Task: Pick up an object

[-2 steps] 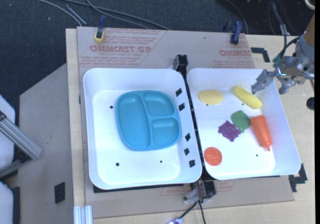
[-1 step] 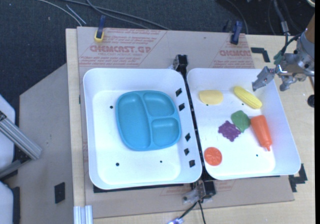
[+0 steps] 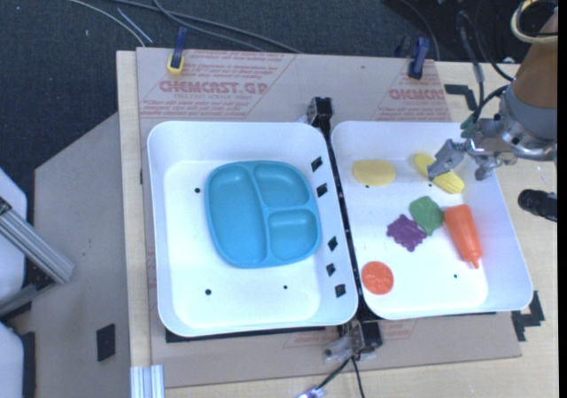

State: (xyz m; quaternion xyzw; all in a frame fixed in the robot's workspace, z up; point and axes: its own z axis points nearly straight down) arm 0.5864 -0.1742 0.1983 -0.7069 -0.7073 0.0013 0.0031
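Hovering over right bin's far side: claw (image 3: 458,163), fingers spread, nothing gripped. Small yellow plastic piece (image 3: 446,178) directly beneath, long axis approx. left-right; orange plastic carrot (image 3: 463,231) nearer cam.

A blue divided tray (image 3: 263,224) is lying in the left white bin (image 3: 168,210); two clamps (image 3: 178,60) are gripping the bench's far edge.

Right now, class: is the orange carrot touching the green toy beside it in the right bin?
Cannot tell. In the camera view the carrot and the green toy sit edge to edge, with no plain gap and no plain contact between them.
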